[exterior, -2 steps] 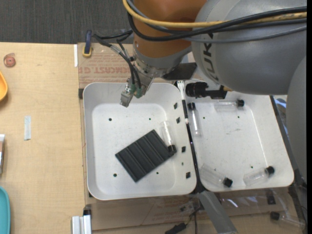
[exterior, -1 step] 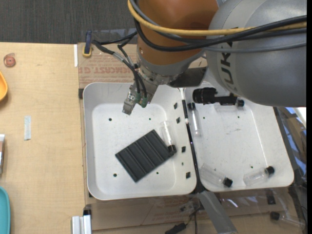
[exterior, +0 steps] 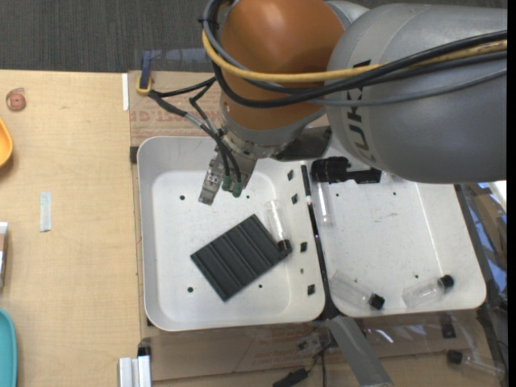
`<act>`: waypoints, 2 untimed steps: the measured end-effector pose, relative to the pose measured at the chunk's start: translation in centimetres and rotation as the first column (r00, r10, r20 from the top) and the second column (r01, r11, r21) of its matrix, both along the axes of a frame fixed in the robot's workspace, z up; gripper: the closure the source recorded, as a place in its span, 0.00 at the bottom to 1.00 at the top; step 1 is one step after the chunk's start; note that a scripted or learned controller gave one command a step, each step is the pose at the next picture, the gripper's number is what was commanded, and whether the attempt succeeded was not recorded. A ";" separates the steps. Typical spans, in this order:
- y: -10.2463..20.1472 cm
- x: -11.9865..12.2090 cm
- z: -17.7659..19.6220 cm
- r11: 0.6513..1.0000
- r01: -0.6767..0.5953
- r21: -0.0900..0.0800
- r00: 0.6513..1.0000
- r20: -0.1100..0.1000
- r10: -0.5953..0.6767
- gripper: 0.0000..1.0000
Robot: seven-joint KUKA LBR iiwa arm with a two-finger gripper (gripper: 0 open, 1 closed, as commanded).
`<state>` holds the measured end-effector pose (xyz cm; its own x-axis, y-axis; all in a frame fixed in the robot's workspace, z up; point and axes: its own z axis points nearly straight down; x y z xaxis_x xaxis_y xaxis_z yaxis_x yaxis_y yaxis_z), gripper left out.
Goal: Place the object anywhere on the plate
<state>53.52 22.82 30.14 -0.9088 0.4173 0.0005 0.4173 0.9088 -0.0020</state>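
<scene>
The arm [exterior: 355, 79] is reaching in from the right and hanging over the upper middle of the frame, with its gripper [exterior: 222, 185] hovering above the upper part of the left bin [exterior: 153, 240]. Whether the gripper is released or clenched cannot be told from this angle; nothing is showing between its tips. A dark ribbed plate [exterior: 239, 256] is lying tilted in the middle of the left bin, below the gripper and apart from it. A clear tube [exterior: 276, 222] is resting just beside the plate's upper right corner. In the right bin [exterior: 451, 240], another clear tube [exterior: 321, 201] is lying near the upper left wall, and two more [exterior: 355, 291] [exterior: 427, 290] are sitting along the lower edge.
</scene>
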 end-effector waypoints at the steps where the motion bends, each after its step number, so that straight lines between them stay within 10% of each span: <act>1: 0.0 -0.1 1.6 0.990 -0.143 0.001 0.990 0.003 0.143 1.00; 2: 0.0 -1.5 1.9 0.978 -0.207 0.001 0.978 0.001 0.207 1.00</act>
